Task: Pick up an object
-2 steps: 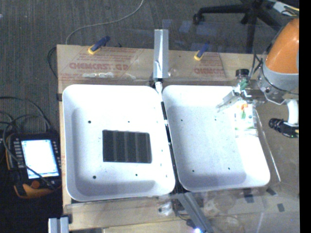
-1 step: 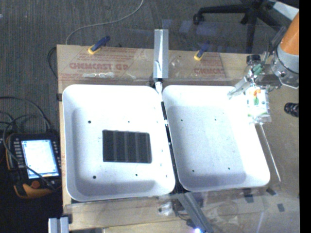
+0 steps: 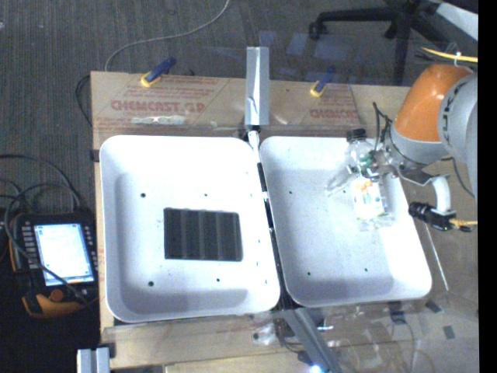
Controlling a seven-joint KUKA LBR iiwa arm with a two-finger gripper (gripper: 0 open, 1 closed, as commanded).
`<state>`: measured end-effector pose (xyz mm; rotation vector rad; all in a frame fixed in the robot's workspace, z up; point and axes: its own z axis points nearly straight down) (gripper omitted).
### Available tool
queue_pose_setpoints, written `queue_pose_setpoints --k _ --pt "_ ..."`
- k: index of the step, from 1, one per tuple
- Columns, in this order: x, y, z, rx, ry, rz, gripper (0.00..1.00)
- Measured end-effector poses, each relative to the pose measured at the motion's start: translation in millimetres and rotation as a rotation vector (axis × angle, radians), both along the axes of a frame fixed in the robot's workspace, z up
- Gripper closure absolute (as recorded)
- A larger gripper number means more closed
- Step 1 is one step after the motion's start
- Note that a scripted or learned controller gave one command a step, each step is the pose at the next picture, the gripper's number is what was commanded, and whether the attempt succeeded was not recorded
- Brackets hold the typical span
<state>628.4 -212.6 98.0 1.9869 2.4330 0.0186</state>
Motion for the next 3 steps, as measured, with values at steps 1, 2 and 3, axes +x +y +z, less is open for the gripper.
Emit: queue_pose_setpoints --k 1,2,3 --pt "1.6 1.0 -5.6 0.000 -0.001 0.035 0.00" --pt "2.7 3.2 3.6 0.001 -0.003 0.038 1.00" --pt "11.0 0.3 -6.1 0.001 0.001 0.055 1.00"
